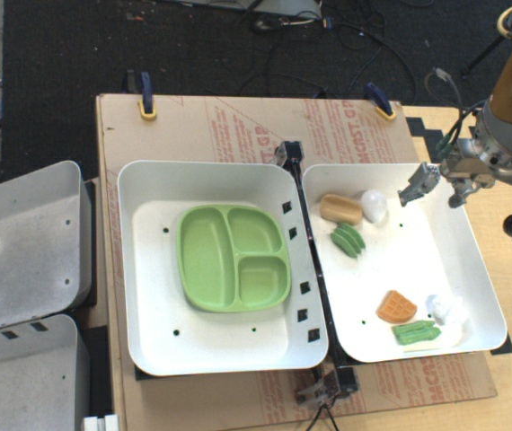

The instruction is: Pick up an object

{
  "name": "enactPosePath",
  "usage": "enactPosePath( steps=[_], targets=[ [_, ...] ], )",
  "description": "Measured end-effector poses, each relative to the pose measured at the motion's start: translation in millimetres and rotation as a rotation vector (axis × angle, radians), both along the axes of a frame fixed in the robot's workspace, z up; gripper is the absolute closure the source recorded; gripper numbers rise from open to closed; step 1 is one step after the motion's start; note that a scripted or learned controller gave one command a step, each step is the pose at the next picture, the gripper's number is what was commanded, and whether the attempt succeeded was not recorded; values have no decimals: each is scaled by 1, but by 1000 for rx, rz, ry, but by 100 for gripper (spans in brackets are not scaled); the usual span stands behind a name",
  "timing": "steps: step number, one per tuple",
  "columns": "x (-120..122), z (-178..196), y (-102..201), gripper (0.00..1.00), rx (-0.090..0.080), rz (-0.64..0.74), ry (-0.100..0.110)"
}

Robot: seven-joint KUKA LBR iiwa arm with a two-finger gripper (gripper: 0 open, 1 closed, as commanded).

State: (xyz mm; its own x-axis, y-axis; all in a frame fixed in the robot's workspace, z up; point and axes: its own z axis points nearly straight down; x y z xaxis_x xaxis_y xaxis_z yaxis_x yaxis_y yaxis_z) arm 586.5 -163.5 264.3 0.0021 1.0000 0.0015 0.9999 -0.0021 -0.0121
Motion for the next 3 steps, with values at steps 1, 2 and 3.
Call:
enactPosePath(
  steps=[1, 2, 3],
  targets=[
    [2, 7, 0, 0, -2, 3, -12],
    [-6, -39, 0, 0, -1, 1, -8],
    [-9, -83, -2, 0, -1, 0, -8]
  ],
)
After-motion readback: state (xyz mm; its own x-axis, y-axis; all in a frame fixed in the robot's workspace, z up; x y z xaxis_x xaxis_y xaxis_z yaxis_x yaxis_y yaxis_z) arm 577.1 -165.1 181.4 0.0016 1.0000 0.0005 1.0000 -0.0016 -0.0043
